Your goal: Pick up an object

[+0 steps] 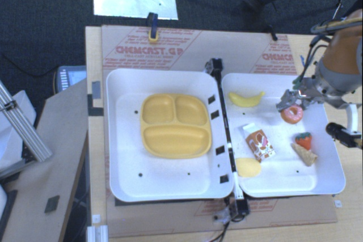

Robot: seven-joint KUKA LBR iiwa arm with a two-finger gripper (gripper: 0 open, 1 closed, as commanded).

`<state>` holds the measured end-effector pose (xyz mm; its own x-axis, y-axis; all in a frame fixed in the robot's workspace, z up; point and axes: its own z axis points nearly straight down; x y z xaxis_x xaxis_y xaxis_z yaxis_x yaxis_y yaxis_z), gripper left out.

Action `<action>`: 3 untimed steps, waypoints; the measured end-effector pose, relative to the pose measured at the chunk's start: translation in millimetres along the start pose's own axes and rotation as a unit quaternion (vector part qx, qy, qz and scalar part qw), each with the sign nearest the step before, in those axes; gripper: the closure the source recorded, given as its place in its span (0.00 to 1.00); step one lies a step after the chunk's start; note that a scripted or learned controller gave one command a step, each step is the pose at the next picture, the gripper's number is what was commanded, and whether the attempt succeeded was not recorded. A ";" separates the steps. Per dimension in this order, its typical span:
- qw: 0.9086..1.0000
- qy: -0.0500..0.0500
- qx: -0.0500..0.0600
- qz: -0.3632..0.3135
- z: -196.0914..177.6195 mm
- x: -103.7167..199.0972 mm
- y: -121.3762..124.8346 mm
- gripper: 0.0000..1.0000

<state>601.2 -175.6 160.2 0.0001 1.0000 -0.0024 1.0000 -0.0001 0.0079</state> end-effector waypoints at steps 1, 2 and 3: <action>1.000 0.001 0.002 -0.002 -43.7 -1.6 -1.6 1.00; 1.000 0.001 0.002 -0.002 -74.9 -1.9 -0.1 1.00; 1.000 0.002 0.003 -0.005 -67.2 51.5 -3.7 1.00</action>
<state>597.0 -123.9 227.3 -0.0091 1.0000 0.0013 1.0000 0.0091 0.0010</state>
